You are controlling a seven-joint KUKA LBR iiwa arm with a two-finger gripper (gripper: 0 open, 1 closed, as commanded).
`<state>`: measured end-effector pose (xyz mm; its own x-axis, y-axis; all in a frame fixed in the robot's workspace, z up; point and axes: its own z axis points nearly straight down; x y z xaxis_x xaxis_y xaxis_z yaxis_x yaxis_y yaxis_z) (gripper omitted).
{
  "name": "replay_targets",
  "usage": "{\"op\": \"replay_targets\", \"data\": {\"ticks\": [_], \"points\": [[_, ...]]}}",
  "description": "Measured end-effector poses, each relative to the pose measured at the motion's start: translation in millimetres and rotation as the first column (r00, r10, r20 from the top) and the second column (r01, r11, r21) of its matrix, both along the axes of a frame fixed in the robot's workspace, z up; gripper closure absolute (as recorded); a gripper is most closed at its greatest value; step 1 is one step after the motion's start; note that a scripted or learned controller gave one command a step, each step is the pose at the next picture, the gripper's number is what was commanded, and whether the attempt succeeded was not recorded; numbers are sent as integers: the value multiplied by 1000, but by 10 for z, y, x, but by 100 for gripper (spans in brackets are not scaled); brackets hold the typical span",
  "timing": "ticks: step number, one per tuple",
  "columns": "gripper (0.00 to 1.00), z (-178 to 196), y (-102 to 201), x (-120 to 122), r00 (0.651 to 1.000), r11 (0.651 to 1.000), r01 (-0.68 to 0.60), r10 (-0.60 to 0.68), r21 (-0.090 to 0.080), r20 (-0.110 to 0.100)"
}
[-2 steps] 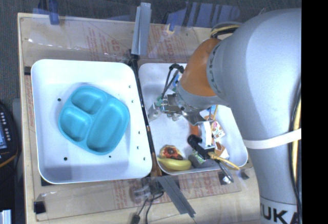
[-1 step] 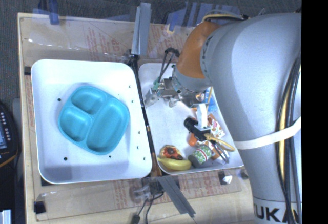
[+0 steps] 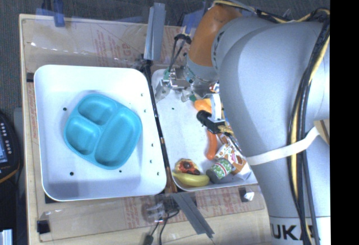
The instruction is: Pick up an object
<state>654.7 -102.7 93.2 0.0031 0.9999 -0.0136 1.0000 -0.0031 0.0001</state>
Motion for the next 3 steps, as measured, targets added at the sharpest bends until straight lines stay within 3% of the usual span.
{"op": "replay_targets", "data": {"ticks": [2, 3], "points": [[0, 28, 6, -127, 1000, 1000, -1, 1, 0, 8], [0, 61, 10, -685, 1000, 1000, 2, -2, -3, 18]]}}
